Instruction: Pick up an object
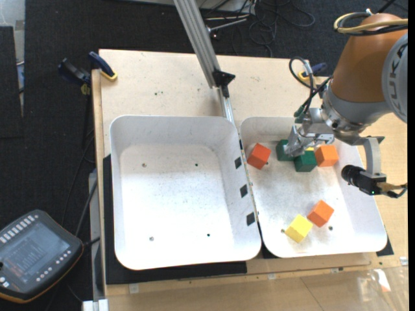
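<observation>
Nearest me, a yellow block (298, 228) sits in the right bin (363, 235). Farther back, my end effector (297, 144) hangs over two green blocks (295, 155); I cannot tell its opening. I'd centre on one green block, avoiding the orange block (327, 155) beside it.

- A grey handheld controller (29, 254) is seen on the floor, far left of and below the claw (297, 144).
- Blue clamps (91, 70) are fixed at the bench's corner, far left of and above it.
</observation>
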You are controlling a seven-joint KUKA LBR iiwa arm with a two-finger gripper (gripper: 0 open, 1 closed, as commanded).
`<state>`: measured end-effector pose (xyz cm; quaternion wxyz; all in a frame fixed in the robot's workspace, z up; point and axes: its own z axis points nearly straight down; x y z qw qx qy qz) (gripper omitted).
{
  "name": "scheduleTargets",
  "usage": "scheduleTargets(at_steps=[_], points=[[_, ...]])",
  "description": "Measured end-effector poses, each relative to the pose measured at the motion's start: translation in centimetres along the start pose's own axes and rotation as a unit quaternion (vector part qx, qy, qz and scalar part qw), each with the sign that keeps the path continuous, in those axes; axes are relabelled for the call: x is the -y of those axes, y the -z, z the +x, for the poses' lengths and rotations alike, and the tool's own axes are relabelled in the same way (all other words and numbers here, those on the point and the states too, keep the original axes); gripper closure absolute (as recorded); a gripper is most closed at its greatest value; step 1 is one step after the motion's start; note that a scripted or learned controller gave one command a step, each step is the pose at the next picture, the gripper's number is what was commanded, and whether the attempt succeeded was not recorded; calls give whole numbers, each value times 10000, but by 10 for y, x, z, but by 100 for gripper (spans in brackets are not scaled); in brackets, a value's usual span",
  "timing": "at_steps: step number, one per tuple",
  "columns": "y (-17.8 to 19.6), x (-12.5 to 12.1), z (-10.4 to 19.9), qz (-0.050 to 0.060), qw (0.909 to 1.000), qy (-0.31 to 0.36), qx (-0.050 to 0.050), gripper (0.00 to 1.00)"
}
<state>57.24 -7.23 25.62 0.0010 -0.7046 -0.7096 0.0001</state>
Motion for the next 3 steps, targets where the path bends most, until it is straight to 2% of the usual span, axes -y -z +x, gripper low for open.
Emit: scheduleTargets(at_steps=[1,3], points=[[-13,11,57,3,10000,7,-4,100],[-9,34,161,-2,10000,9,-4,100]])
